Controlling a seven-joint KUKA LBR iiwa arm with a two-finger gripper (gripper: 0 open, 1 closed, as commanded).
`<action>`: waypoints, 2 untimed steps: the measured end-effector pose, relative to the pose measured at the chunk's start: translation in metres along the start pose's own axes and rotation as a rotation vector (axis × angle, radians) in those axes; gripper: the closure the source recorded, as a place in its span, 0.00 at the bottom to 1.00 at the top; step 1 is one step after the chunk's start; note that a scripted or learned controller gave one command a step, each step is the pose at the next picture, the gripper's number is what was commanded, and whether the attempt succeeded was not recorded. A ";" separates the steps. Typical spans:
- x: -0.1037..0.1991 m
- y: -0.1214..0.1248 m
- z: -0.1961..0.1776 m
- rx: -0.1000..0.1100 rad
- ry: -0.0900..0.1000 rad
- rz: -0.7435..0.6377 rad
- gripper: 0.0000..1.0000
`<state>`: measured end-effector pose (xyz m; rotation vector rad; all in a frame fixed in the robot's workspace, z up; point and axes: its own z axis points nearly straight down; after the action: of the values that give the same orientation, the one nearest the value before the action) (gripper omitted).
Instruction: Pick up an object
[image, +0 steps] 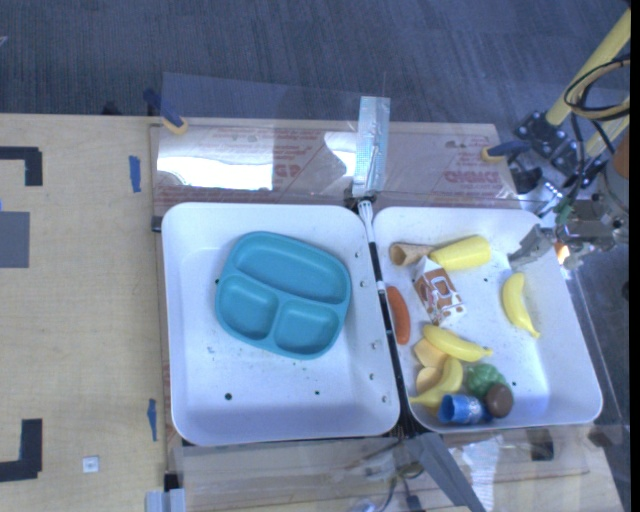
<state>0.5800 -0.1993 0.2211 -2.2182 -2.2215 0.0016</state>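
Observation:
The right bin (575, 340) holds several toy foods. A yellow corn cob (462, 252) lies by a cone (405, 254) at the back, with a brown-and-white snack packet (438, 293) and an orange sausage (400, 313) below them. One banana (515, 302) lies alone at the right. Another banana (455, 344) rests on yellow pieces (435, 377). A green broccoli (484, 378), a blue can (460, 408) and a brown ball (498, 400) crowd the front. My gripper (537, 243) hangs over the bin's back right corner, above and right of the lone banana, with nothing visibly in it.
A blue divided plate (283, 293) fills the middle of the left bin (190, 330). A clear panel with a metal post (372, 150) stands behind both bins. Cables and the arm's hardware (560, 150) crowd the back right.

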 end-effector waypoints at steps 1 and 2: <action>-0.024 -0.002 0.067 0.005 0.002 0.031 0.00; -0.021 -0.007 0.077 -0.022 -0.005 0.080 0.00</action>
<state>0.5729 -0.2203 0.1440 -2.3192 -2.1437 -0.0170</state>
